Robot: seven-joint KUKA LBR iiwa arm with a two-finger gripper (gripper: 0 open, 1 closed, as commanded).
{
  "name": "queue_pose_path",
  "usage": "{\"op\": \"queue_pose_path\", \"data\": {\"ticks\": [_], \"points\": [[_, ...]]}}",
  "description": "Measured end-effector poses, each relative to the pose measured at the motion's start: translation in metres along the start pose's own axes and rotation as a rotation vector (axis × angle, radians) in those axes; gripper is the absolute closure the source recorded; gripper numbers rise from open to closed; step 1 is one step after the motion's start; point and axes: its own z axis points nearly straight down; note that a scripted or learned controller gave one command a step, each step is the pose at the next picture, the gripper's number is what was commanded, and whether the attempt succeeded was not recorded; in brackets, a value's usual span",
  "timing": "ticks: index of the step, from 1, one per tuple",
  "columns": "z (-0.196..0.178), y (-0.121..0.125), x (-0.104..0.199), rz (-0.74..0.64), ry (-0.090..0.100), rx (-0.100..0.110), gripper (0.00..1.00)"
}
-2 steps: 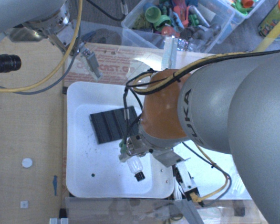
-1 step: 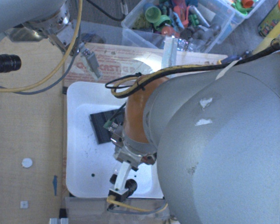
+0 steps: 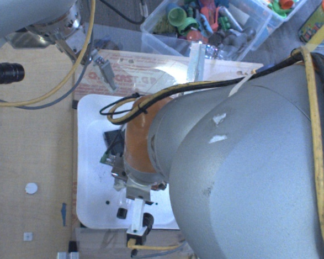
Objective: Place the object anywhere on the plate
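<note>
**Placing unconfirmed, arm low over the bin**

At the left, a small white disc lies on the bare bench, well apart from the work. Next comes the white bin, with the arm reaching down over it and covering its middle. We cannot tell how the jaws stand or where the object lies, and the plate is hidden too. We judge the placing unconfirmed.

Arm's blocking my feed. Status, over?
Gripper low over the white bin. Object and plate: cannot tell from here. Grey arm covers the bin's right side.
</note>
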Motion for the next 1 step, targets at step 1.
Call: {"op": "queue_pose_path", "data": {"ticks": [1], "points": [[-0.0090, -0.0002, 0.0001, -0.001, -0.001, 0.001, 1.00]]}}
